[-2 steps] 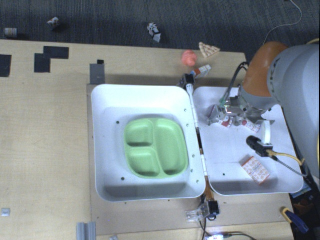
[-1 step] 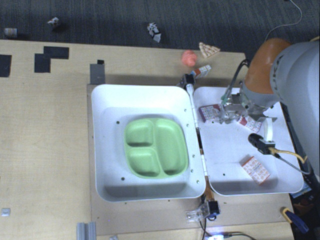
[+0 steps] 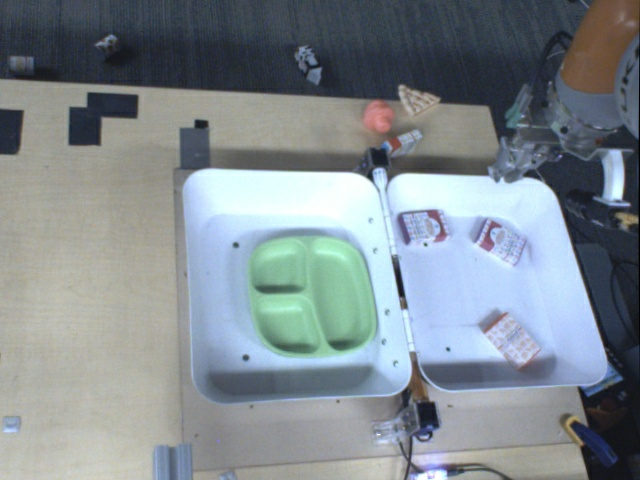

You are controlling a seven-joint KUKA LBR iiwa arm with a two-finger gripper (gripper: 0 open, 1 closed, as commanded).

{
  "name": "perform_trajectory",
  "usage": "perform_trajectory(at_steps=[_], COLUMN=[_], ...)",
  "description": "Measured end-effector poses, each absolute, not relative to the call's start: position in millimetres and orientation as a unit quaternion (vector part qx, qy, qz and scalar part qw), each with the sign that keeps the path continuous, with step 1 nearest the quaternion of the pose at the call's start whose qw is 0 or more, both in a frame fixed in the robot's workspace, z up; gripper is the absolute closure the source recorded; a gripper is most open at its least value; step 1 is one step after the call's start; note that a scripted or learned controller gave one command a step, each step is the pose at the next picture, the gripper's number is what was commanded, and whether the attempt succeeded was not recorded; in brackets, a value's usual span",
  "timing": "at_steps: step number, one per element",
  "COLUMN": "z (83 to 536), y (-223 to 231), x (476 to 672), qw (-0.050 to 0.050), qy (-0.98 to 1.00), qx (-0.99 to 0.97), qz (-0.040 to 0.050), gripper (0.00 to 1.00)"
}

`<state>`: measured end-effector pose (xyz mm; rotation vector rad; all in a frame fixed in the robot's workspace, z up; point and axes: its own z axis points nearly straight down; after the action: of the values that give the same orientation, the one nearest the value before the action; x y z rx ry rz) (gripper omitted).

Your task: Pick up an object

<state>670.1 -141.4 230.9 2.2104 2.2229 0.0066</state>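
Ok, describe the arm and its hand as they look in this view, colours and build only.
The arm is a rounded body with a broad orange band over a light grey section below it. Toward the wrist it narrows into grey metal parts with dark cables looping beside them. The hand is small, grey and metallic, with thin fingers; finer detail is too blurred to tell.

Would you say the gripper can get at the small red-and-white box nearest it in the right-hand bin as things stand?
Probably yes: the gripper hovers at the right bin's far corner, and the box lies flat, apart from its neighbours, nothing covering it.
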Motion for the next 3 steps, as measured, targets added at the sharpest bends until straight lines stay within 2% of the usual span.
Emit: perform_trajectory(at_steps=[1,2,3], z=[229,102,114], y=[-141,-150,-150], x=[669.6,647.3,649.0], qw=[0.002,0.002,0.005], qy=[0.709,0.709,0.710], qx=[0.705,0.706,0.704], qz=[0.0013,0.0019,0.0030], gripper=[0.00,0.00,1.00])
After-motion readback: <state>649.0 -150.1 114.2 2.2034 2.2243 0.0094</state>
